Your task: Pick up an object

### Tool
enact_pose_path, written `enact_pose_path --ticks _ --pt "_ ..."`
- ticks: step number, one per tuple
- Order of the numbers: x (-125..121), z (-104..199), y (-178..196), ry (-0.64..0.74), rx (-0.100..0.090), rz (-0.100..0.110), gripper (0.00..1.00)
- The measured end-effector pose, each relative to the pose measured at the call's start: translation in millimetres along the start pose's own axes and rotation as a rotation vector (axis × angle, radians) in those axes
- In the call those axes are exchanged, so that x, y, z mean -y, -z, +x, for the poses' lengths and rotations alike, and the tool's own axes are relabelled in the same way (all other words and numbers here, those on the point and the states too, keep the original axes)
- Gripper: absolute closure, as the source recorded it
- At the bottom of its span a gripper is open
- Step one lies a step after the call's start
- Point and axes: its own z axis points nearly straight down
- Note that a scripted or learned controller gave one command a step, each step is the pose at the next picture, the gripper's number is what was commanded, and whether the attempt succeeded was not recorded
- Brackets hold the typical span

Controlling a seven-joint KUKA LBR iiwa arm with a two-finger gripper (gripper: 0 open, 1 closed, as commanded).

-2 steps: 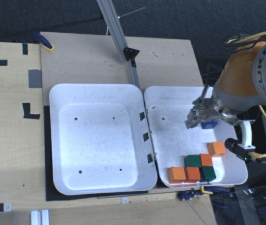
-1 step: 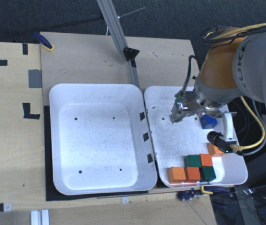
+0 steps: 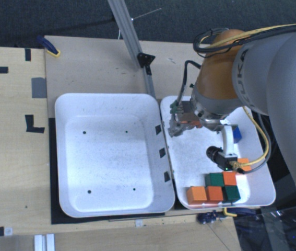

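The gripper hangs over the right bin near its 11 o'clock corner, its fingertips blurred against the white floor, so I cannot tell its state. Orange and green blocks cluster at the bin's 5 o'clock corner. A blue block at 2 o'clock is partly hidden by the arm. The left bin lies beside it.

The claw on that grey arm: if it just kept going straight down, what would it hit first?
Probably the bare white floor of the right-hand shallow bin. The claw points down near that bin's left wall; depth is hard to judge.
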Motion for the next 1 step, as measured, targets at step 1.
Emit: enact_pose_path --ticks 1 --pt "-6.4 63.1 12.9 0.001 -0.001 -0.001 1.0"
